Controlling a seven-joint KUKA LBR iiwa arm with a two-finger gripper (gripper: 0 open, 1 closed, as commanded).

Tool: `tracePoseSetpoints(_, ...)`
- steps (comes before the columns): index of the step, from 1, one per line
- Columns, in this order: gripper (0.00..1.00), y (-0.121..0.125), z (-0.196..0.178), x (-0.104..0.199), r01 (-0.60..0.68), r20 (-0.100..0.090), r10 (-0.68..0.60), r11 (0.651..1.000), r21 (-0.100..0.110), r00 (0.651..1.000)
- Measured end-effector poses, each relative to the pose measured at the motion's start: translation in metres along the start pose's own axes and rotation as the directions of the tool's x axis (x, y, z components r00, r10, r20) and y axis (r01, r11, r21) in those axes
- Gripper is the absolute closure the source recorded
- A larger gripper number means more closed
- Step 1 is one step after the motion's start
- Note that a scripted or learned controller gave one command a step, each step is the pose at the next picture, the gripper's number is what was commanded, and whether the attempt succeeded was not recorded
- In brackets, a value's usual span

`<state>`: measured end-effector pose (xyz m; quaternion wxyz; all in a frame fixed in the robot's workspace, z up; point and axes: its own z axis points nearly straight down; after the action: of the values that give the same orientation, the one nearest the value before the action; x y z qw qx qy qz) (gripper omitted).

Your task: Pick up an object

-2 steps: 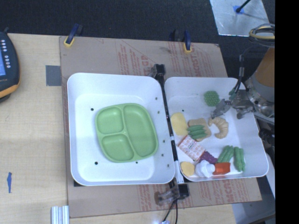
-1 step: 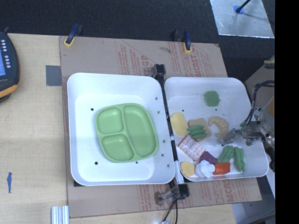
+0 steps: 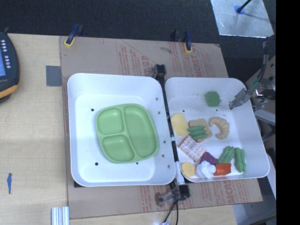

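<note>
Two-finger metal gripper (image 3: 237, 101) at the right white plastic bin's (image 3: 255, 125) far edge — whether open or shut cannot be told — nothing yet lifted.

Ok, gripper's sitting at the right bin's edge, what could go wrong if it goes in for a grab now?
1. The gripper sits over the right bin's rim, so a straight descent might hit the wall.
2. The toys crowd together: the croissant nearly touches the green bean pod, and the red-and-white packet lies beside the yellow piece. A grasp could catch two or push them aside.
3. The green ball lies alone and nearest, but may roll away.
</note>
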<state>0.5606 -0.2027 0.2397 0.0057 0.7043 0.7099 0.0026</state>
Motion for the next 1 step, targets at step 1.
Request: tracePoseSetpoints(1,0.00,0.0145,0.0990,-0.0036,-0.001,-0.006,0.001,1.000,0.020,1.000)
